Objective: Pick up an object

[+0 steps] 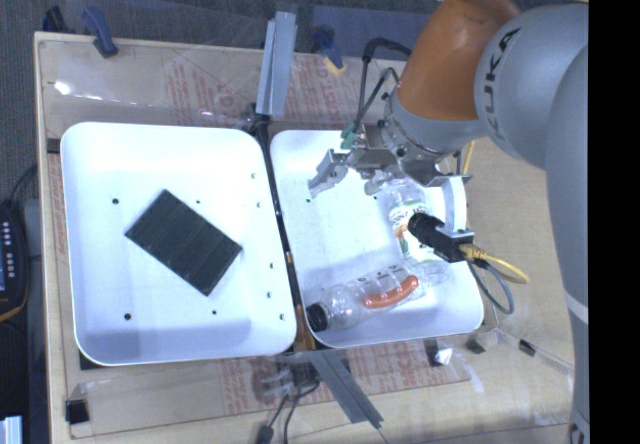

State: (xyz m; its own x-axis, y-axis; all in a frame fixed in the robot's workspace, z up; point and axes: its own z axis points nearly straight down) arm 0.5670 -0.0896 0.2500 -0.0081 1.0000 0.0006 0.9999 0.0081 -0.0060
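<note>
A wooden bench (pixel 150 67) carries two white bins. The left bin (pixel 90 162) holds a dark flat pad (pixel 183 240). The gripper (pixel 345 170) hovers over the upper part of the right bin (pixel 300 232), fingers apart and gripping nothing; a clear plastic bottle (pixel 375 297) lies along that bin's lower edge.

The left bin (pixel 90 157) has open floor all around a dark flat pad (pixel 184 240) at its middle. In the right bin (pixel 300 232), a clear bottle (pixel 370 297) blocks the near wall; the left half is open.
</note>
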